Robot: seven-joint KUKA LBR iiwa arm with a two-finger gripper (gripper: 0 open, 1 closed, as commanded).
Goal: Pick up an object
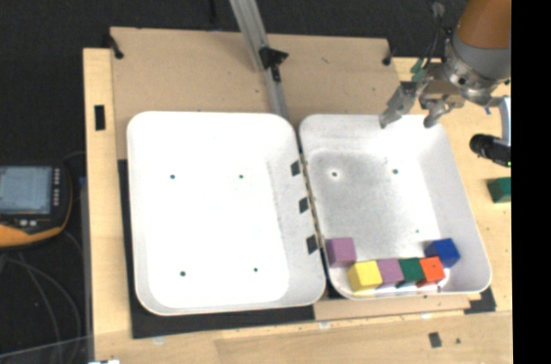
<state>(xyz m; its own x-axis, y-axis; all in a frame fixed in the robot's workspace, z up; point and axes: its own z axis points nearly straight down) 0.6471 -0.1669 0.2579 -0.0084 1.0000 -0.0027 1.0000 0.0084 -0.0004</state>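
At far left, off the bench, a small grey-screened device (28,195) with an orange edge on the dark floor. Next, the left bin (155,138), white and shallow. A metal post (245,5) slanting down from the top to the seam between the bins. Then the right bin (456,173), its floor scuffed grey, with blocks gathered along the near wall: a purple block (341,249) standing slightly apart toward the seam, a yellow block (364,274) just right of and below it, a second purple block (389,270) touching the yellow, a green block (411,269), an orange block (430,269), and a blue block (442,250) just behind the orange. Farther right and well apart from the blocks, the gripper (410,111) hanging over the bin's far right corner, fingers spread moderately, nothing between them. At the right edge, a small green thing (500,189) on the bench.
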